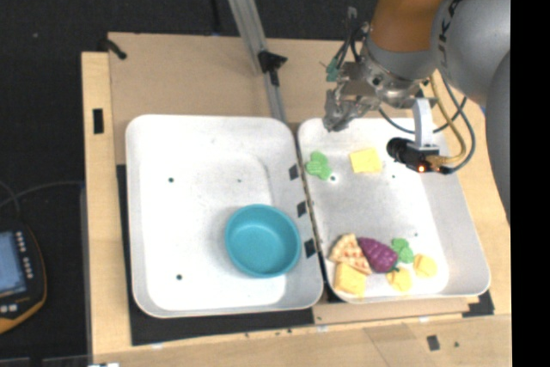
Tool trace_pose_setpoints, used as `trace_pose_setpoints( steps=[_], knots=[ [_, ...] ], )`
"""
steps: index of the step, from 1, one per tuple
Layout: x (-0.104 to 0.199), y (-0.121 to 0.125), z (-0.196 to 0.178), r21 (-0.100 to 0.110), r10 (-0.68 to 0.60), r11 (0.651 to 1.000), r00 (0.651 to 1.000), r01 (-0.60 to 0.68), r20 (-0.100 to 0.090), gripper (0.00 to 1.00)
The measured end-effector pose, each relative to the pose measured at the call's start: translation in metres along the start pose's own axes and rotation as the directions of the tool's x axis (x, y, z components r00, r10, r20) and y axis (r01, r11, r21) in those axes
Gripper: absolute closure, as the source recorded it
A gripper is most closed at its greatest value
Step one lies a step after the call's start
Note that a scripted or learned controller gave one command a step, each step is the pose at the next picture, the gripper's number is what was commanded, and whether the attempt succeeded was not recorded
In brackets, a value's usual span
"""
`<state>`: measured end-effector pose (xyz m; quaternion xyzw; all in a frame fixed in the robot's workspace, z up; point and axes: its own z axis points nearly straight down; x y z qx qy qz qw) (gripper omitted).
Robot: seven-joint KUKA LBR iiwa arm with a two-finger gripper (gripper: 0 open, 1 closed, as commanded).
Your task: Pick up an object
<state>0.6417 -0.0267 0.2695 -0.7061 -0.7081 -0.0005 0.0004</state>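
Hovering pincer [337,120] — grip unclear | flat yellow block [365,161] | round glossy blue bowl [261,240]

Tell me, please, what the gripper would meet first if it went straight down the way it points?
Probably the bare floor of the right white bin near its back left corner; the gripper hangs above the small green toy, though depth is unclear.

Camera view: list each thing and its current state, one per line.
gripper: above right bin's far-left corner, holding nothing visible
blue bowl: upright, in left bin
green toy: lying loose
yellow block: lying flat, apart
purple toy: in the near-edge pile
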Motion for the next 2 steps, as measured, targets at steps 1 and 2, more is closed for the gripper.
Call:
trace_pose_setpoints(
  steps=[1, 2],
  knots=[
    [0.051, -0.005, 0.017, 0.001, -0.003, 1.0, 1.0, 0.003, 0.001, 1.0],
    [0.104, -0.023, 0.012, 0.001, -0.005, 1.0, 1.0, 0.005, -0.001, 1.0]
  ],
)
